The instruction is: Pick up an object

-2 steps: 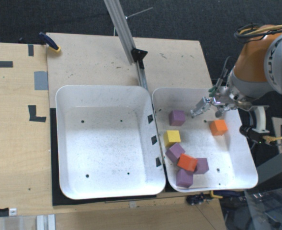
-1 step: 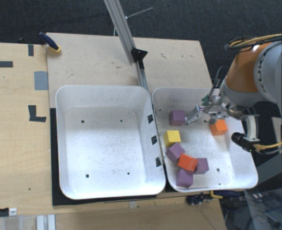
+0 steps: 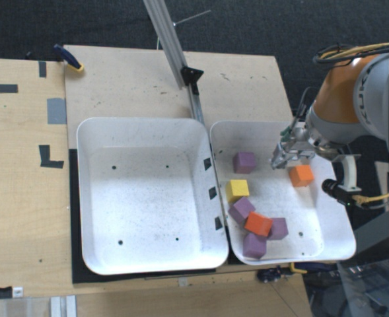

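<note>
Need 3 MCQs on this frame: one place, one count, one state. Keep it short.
1. Where do the foam cubes lie?
A. left white bin
B. right white bin
C. on the bench

2. How many purple cubes?
A. two
B. four
C. six

3. How does the small orange cube by the two-finger gripper sit?
A. on the bin floor
B. stacked on the yellow cube
C. outside the bin

Key: 1 B, all cubes sit inside it; 2 B, one apart, three in the cluster; 3 A, it rests beside the gripper, apart from others.
</note>
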`<state>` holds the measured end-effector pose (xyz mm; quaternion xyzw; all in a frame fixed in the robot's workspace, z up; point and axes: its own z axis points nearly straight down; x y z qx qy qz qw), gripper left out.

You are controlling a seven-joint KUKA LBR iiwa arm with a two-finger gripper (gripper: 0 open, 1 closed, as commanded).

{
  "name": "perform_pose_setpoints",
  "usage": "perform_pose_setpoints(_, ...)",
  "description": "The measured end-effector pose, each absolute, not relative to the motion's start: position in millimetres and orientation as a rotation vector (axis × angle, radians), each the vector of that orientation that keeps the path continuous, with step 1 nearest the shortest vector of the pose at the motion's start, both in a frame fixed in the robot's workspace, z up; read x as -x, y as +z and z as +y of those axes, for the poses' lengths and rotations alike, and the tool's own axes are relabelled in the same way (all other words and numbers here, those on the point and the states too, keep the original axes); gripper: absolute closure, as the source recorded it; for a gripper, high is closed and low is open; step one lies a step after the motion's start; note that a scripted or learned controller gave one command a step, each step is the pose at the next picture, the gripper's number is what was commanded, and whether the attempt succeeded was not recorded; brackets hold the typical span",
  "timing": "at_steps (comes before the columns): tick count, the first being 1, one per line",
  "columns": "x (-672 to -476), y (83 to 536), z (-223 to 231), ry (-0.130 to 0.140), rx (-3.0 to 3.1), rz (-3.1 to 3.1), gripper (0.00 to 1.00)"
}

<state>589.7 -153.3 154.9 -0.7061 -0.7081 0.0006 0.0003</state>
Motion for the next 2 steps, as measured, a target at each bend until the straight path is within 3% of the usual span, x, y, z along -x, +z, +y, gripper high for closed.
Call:
perform_pose_setpoints(1, -589.8, 218.5, -152.1, -0.005, 2.223, -2.227, 1.00)
perform_pose_setpoints(2, -589.9, 211.5, -151.8, 0.002, 2.220, -2.223, 1.00)
